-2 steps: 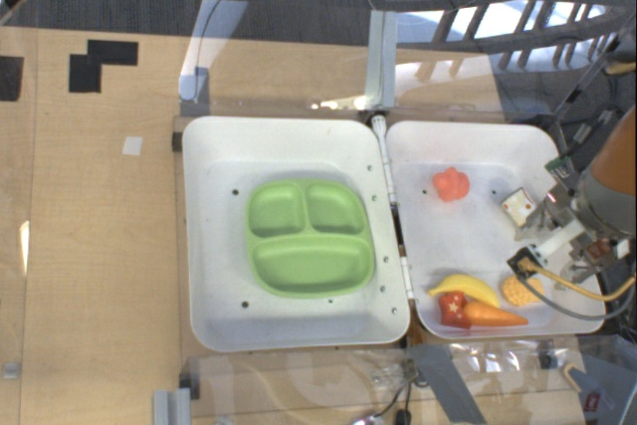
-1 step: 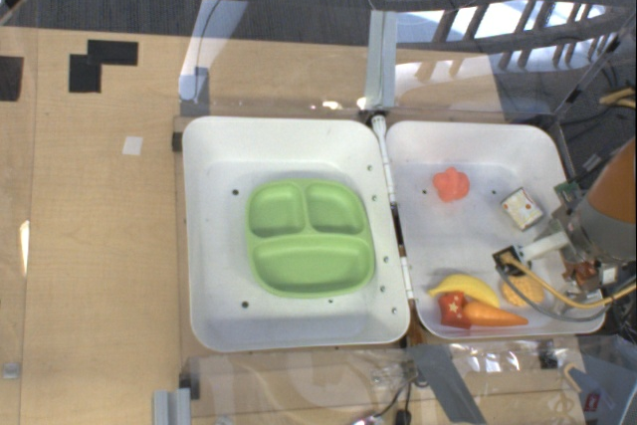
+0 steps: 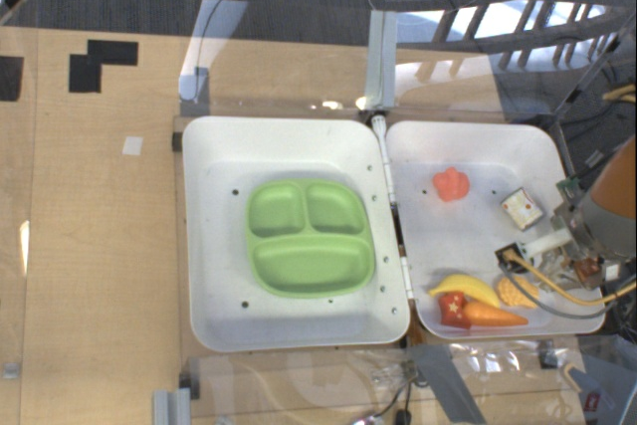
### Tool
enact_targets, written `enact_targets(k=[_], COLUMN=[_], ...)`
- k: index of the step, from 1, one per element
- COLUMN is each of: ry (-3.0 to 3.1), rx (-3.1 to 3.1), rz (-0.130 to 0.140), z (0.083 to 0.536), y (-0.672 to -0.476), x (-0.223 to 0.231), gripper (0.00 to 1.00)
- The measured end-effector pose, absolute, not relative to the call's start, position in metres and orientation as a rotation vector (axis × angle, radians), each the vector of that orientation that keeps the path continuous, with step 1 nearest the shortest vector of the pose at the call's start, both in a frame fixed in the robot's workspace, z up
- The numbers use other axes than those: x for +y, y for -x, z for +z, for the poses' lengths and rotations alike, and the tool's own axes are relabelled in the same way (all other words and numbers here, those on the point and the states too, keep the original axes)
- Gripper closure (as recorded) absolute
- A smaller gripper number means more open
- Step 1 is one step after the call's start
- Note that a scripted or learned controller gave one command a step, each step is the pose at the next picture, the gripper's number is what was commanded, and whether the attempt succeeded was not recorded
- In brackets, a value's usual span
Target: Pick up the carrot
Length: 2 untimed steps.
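Reaching in low, gripper (image 3: pixel 520 257) near carrot (image 3: pixel 492 316).

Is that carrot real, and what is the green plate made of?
The carrot looks like toy plastic: evenly orange, smooth, faintly glossy, though I can't be sure. The green plate seems moulded plastic, matte to satin, with three rounded compartments in one uniform colour.

My bench (image 3: pixel 100 244): pale wood top, black markings near its far left corner. Two shallow white bins sit side by side on it, rims touching at the middle. Left bin (image 3: pixel 214 314) is the larger in view. Right bin (image 3: pixel 478 144) sits nearest my side. A small pale square patch (image 3: pixel 132 146) lies on the wood left of the bins.
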<state>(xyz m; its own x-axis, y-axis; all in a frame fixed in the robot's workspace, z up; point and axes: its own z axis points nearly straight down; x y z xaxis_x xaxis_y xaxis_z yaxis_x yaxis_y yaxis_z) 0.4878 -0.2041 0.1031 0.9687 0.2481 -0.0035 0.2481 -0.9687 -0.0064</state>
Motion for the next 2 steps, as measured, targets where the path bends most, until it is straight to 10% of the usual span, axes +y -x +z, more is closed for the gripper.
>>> enact_targets(k=[2], ry=[3.104], rx=[-0.414], rz=[0.010], z=[0.1201], y=[-0.4904], x=[-0.2020], gripper=[1.00])
